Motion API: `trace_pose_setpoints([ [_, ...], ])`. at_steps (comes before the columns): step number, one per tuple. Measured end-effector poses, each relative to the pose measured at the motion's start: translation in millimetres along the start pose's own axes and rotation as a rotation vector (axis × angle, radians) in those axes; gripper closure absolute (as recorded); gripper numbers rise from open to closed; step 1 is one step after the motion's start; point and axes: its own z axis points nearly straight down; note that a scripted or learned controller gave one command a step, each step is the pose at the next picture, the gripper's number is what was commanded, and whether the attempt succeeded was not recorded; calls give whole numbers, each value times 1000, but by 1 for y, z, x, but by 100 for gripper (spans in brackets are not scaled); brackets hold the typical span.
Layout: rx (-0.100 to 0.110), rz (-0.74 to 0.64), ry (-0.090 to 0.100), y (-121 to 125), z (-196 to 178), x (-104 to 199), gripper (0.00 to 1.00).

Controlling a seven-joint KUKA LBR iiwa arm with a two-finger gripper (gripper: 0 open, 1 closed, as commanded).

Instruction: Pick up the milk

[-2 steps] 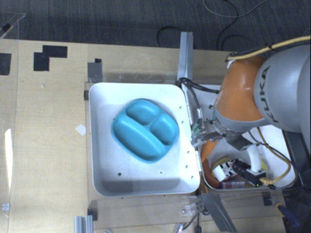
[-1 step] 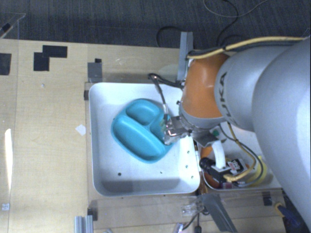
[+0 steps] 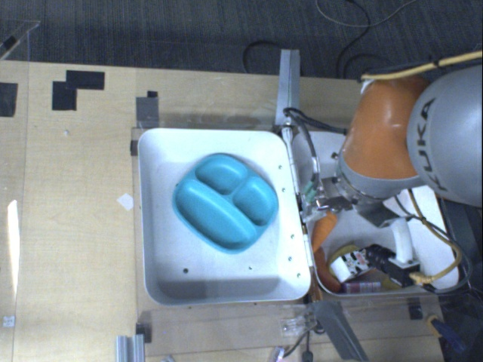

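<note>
The arm [image 3: 411, 138] hung over the right bin [image 3: 445, 266]. Its grip could not be made out. No milk looked lifted yet.

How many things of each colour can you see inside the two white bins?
Blue: 1, the divided plate in the left bin.
Orange: 1, a rounded item in the right bin.
Other colours: a cluttered pile, too hidden to count.
Total clearly countable: 2.

The arm [image 3: 445, 138] is a bulky rounded grey shell with dark "KUKA" lettering running down its side. A glossy orange band [image 3: 381, 138] wraps it above the wrist. A yellow cable [image 3: 400, 70] runs along its top, and thin dark cables trail near the wrist.
</note>
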Motion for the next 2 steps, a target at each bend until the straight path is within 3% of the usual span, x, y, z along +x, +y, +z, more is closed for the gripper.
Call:
trace_pose_setpoints([
  [1,-1,-128,0,47,-26,89,100],
  [2,1,-354,1,61,-7,157,100],
])
